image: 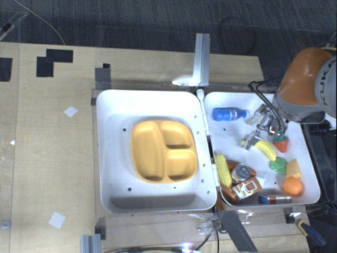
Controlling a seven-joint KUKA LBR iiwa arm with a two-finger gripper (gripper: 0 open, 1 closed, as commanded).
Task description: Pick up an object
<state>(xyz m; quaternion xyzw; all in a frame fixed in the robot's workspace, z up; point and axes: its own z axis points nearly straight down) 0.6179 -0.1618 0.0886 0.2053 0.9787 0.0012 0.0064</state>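
While the gripper [256, 132] hangs over the right bin [310, 157], finger state can't be told; banana [266, 149] sits just at its 5 o'clock, blue bottle [229, 114] at 10.

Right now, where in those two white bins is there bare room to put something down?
The left bin has bare floor all around the yellow tray. The right bin is bare along its back wall behind the blue bottle. Its near half is crowded: corn, banana, orange.
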